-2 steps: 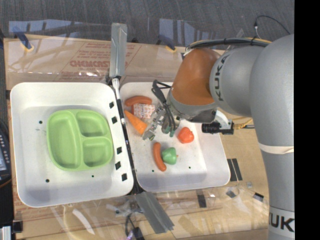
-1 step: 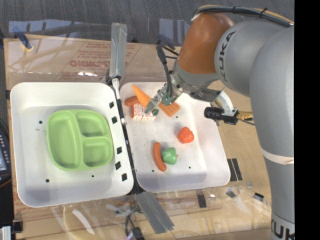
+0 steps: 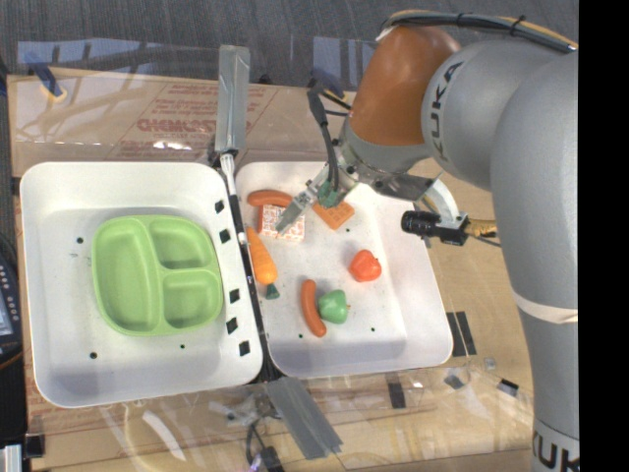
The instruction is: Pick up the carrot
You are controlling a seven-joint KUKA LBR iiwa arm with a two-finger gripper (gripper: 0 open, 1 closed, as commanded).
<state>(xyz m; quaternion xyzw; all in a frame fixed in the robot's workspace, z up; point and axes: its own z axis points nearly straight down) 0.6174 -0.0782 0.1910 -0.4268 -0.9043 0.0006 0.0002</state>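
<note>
The carrot (image 3: pixel 260 258) is orange with a small green stub at its near end. It lies lengthwise against the left wall of the right bin (image 3: pixel 423 303). My gripper (image 3: pixel 309 205) hangs over the far part of that bin, up and to the right of the carrot and apart from it. Its fingers stand open with nothing between them. One grey finger (image 3: pixel 291 218) points down-left over a small white-and-red block (image 3: pixel 271 220); the other sits beside an orange square piece (image 3: pixel 337 215).
The right bin also holds a sausage (image 3: pixel 267 198) at the far left, a second sausage (image 3: pixel 313 309), a green pepper (image 3: pixel 334 306) and a red-orange pepper (image 3: pixel 366 265). A green divided plate (image 3: pixel 157 273) lies in the left bin (image 3: pixel 49 264). The arm's big wrist looms over the bin's far right.
</note>
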